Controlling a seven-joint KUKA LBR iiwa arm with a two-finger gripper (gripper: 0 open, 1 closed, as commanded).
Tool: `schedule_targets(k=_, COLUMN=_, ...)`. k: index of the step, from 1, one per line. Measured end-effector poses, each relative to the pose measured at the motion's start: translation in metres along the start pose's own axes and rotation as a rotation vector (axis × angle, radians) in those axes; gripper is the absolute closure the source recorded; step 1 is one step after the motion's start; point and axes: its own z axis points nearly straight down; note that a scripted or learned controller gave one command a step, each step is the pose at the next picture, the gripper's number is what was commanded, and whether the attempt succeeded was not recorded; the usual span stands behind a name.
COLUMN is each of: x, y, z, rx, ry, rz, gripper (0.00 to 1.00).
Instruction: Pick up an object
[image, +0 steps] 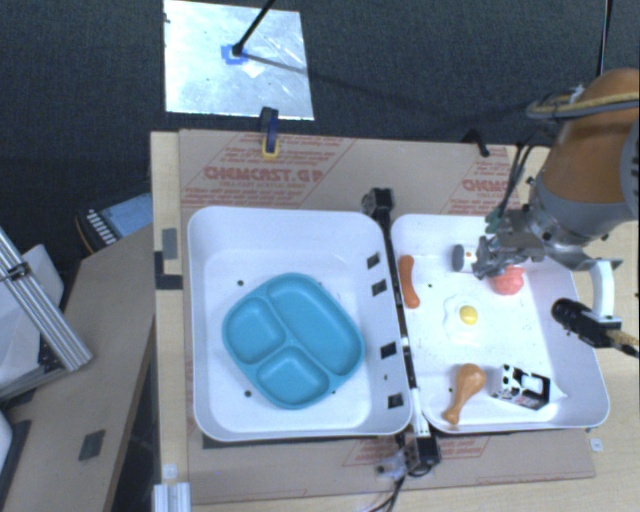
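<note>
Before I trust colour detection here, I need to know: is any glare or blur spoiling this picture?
Camera view: the shiny sheet at the top glares white; both white bins look bright but evenly lit, soft shadows only; the egg and drumstick read clearly; the end effector is slightly soft.

Even, bright overhead light leaves the white bins (300, 225) nearly washed out, with faint soft shadows. The picture is slightly soft and grainy; a foil sheet (238, 60) glares.
</note>
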Motion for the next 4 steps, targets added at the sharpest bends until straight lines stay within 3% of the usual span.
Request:
schedule_targets(k=1, x=0.043, y=0.029, z=0.012, rx=-0.001, ry=-0.001, rz=0.003, gripper=1.00)
schedule_targets(k=4, x=0.191, y=0.080, z=0.035, rx=-0.001, ry=0.001, rz=0.002, gripper=1.00)
